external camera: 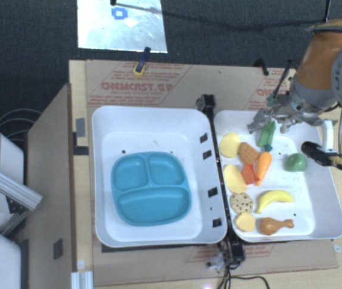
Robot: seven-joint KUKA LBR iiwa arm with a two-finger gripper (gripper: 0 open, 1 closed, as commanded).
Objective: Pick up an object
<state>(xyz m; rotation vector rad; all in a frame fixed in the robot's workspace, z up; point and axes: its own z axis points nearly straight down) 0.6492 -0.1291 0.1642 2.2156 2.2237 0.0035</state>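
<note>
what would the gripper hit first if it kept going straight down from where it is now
Most likely the green cucumber, which lies right under the gripper at the far end of the right bin. Depth is hard to judge from this slanted view, so it could meet the bin floor beside it instead.

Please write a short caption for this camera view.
Gripper above a green toy in the right bin; blue tray in the left bin.

**Arm over the right bin's far side**

The hand (271,120) hangs at the far part of the right bin (327,221), directly above a green cucumber-like piece (267,135). Nearby lie an orange carrot (262,165), a green ball (295,162), a banana (273,198), a cookie (241,203) and a brown drumstick (274,224). The left bin (105,131) holds a blue divided plate (152,187). Both bins sit side by side on the bench (62,143).
</note>
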